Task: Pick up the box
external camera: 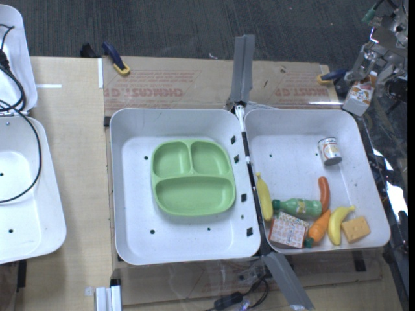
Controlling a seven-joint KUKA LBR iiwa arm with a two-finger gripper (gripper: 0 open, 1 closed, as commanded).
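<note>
While gripper (379,50) state unclear | one box (289,230) | two bananas (264,198) | two carrots (323,191)

Bench (78,141) with two white bins

The left bin (130,238) and right bin (285,141) sat side by side, touching, on brown cardboard (168,86) laid over the pale wooden top, clamped by a blue-and-yellow clamp (115,58).

Green divided plate (192,177) in left bin (130,238)

Smooth glossy white plastic bins (123,193), a matt green plastic tray (192,177), a printed cardboard box (288,230).
</note>
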